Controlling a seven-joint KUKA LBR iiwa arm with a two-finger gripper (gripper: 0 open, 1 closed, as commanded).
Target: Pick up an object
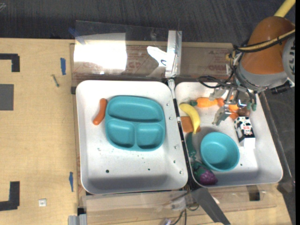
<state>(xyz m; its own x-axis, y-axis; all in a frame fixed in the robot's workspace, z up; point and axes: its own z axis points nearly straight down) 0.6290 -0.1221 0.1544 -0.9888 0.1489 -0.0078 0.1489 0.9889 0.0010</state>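
The carrot point(205, 102) lies at the back of the right bin point(268, 159), just beside the banana point(191, 116), and the gripper point(228, 108) hangs right next to it; whether its jaws are released or clenched I cannot tell. Nearer the front sit a teal bowl point(219, 150) and purple grapes point(206, 176). In the left bin point(89, 163) a sausage point(99, 111) touches a teal divided plate point(135, 122)

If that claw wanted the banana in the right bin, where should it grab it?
Probably across the middle of the banana, coming straight down from above. It lies flat and curved, narrow across its width, so fingers could straddle it there. Its left side sits close to the right bin's wall, so closing across the narrow width may be tight.
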